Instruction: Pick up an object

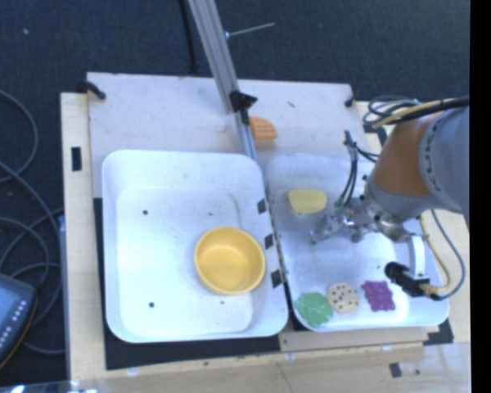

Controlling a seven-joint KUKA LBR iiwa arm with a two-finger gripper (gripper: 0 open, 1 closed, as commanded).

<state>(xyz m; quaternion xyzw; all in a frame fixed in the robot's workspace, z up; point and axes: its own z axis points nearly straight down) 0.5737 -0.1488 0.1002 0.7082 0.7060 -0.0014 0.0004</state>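
Over the right bin point(356, 318), the grey arm point(409, 170) with its orange band is seen reaching in from the right, and the end effector point(331, 229) is lowered close to the bin floor. Nothing is seen between its fingers, and whether they are spread or pressed together cannot be told. A pale yellow piece point(308, 201) lies just to its far left. Along the near edge, a green piece point(313, 308), a speckled cookie point(342, 298) and a purple piece point(379, 295) are lined up. A yellow bowl point(229, 259) is set in the left bin point(147, 219). An orange item point(263, 129) rests on the desk point(147, 113) beyond the bins.
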